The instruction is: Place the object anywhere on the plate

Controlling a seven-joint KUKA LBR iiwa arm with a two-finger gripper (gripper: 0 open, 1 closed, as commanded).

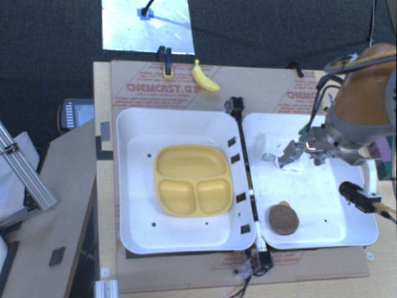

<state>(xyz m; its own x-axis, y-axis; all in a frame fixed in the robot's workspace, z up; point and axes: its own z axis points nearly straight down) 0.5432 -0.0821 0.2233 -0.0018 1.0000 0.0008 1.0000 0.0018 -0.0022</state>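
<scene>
A round brown cookie-like object (283, 219) lies near the front left corner of the right bin (329, 234). The yellow sectioned plate (191, 179) rests in the middle of the left bin (136, 185), with nothing on it. My gripper (288, 156) hangs over the upper left part of the right bin, well behind the brown object and apart from it. Nothing shows between its fingers.
A yellow banana toy (205, 78) lies on the board behind the bins, beside a yellow and black clamp (167, 63). A black divider strip (243, 166) runs between the two bins. A reflective sheet (147, 18) lies at the back.
</scene>
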